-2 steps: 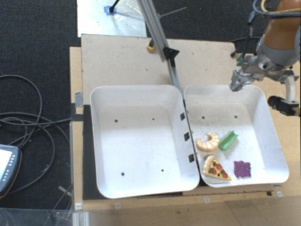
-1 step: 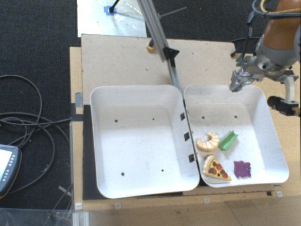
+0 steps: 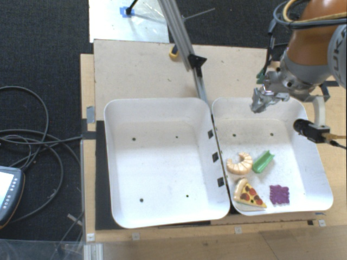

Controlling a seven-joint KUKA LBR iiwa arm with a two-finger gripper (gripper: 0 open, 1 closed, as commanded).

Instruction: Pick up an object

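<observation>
two shallow white bins sit side by side on the bench. the left bin [image 3: 162, 161] shows only its bare floor with a few small dark dots. the right bin [image 3: 309, 145] holds four small toy foods, all crowded into its near half and toward the shared divider.

the toy croissant [image 3: 239, 163] lies just right of the divider, with the green toy pod [image 3: 263, 161] just beside it on the right, tilted with its upper end to the right. below them the toy pizza slice [image 3: 249, 193] lies almost against the bin's near-left corner wall, and the purple toy grape bunch [image 3: 279, 194] rests near it, close to the front rim (little room between either one and the edge). the four pieces appear apart from one another, though the croissant and pod are very close.

the far half of the right bin is open floor. the gripper [image 3: 264, 101] hangs over that bin's far rim, well apart from the toys, with the grey arm and its orange band [image 3: 322, 10] reaching in from the right. nothing shows between its fingers; whether they are spread or pressed together i cannot tell at this slant.

a slanted metal pole [image 3: 181, 37] crosses the bench above the divider, near the gripper's left.
</observation>
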